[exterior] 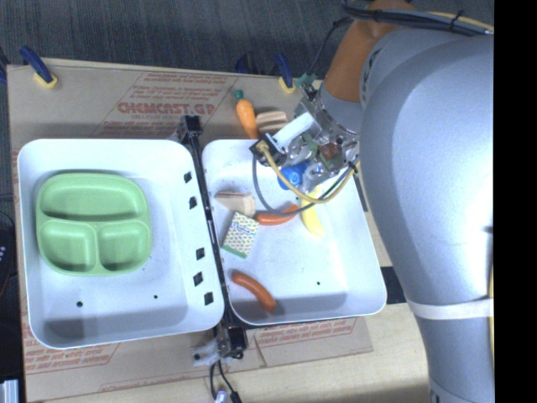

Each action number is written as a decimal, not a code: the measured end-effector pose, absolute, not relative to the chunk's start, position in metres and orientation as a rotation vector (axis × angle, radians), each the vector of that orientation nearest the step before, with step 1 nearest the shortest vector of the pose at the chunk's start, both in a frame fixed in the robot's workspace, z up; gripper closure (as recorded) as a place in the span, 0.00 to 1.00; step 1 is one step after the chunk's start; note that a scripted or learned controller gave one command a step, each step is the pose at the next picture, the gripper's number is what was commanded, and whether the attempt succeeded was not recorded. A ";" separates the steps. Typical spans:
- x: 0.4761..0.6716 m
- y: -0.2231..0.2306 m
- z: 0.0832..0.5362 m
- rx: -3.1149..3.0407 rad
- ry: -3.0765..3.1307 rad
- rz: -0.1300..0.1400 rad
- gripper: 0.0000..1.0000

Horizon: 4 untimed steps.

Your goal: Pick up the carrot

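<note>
Orange carrot (245,117) lies outside the right bin's (357,296) far rim.
Gripper (289,154) hovers near; grip cannot be told.

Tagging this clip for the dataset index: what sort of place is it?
Most likely a robot lab pick-and-place bench, not a kitchen. Two white bins sit on cardboard held by clamps, the grey arm reaches over them, and the food is toy-like: carrot, sausage, green divided tray.
</note>
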<state>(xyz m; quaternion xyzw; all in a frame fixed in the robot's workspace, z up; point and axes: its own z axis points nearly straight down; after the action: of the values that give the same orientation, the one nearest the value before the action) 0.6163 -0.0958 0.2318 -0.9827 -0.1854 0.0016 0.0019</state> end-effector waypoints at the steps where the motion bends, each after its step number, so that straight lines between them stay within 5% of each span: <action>1: 0.623 0.012 0.191 -3.112 -0.414 0.010 1.00; 2: 0.623 0.011 0.191 -3.114 -0.410 0.007 0.00; 3: 0.569 0.040 0.191 -3.114 -0.403 0.010 0.00; 4: 0.537 0.060 0.275 -3.122 -0.332 0.006 0.00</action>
<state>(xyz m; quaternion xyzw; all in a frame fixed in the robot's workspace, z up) 0.5370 0.0600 0.2749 -0.9944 -0.1059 0.0018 0.0008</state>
